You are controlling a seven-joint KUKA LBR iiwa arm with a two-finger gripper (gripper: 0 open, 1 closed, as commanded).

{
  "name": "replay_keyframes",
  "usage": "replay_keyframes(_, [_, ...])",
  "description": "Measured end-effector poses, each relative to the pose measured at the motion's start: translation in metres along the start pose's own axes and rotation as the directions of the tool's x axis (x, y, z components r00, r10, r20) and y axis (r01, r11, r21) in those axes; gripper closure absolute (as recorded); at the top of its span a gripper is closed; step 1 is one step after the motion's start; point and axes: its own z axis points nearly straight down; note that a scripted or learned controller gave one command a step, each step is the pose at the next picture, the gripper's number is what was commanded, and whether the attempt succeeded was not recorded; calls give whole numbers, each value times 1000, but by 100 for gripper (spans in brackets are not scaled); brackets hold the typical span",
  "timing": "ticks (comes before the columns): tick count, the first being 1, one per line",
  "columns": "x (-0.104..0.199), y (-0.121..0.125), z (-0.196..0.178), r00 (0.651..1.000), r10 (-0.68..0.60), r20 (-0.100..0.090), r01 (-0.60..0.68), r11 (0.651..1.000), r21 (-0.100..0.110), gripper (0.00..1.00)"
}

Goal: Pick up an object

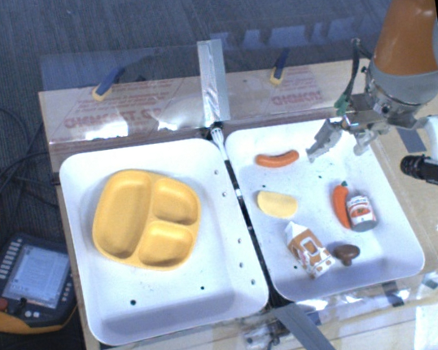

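Hovering over right bin's (397,208) far corner, gripper (339,139) spread wide, holding nothing; hot dog (277,159) just left.

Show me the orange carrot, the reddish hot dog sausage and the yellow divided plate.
orange carrot (341,204), camera view, middle of its body
reddish hot dog sausage (277,159), camera view, its centre
yellow divided plate (125,205), camera view, largest compartment

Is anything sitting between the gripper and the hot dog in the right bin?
Nothing visible. The gripper hovers over the right bin, just right of the hot dog, with bare white floor between them.
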Motion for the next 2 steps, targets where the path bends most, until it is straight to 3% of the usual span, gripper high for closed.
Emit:
replay_keyframes(1, [44,1,128,987,162,0,-162,987,3,0])
replay_keyframes(2, [28,-92,165,966,258,-4,-258,966,-23,0])
